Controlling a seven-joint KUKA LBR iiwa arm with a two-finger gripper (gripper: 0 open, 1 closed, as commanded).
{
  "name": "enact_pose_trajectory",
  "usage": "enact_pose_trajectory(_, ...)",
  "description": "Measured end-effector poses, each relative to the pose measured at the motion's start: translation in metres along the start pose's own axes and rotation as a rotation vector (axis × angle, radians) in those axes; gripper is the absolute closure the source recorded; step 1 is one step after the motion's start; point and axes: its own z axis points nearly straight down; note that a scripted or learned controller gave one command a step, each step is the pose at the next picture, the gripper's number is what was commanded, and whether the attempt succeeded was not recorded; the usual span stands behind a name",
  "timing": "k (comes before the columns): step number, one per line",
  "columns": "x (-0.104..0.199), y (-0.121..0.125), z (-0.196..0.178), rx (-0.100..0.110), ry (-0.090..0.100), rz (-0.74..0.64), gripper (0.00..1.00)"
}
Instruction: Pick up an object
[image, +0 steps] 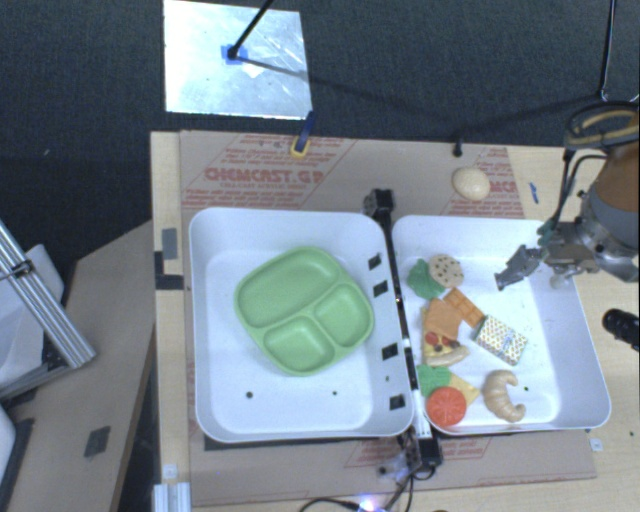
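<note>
The right bin holds several toy foods: a cookie, an orange cracker, a pizza slice, a foil-wrapped packet, a croissant and a red tomato. My gripper hovers over the upper right part of this bin, to the right of the cookie and above the packet. Its fingers are spread open with nothing between them.
A green divided plate lies in the left bin. A beige ball rests on the cardboard behind the right bin. A black divider with clips runs between the two bins. The arm enters from the right edge.
</note>
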Motion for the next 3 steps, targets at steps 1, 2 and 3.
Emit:
enact_pose_trajectory(1,0.0,0.002,-0.006,-0.011,-0.002,-0.003,0.0)
enact_pose_trajectory(2,0.008,0.001,0.054,-0.007,-0.001,-0.001,0.0)
enact_pose_trajectory(3,0.0,0.007,0.108,-0.008,-0.002,0.0,0.0)
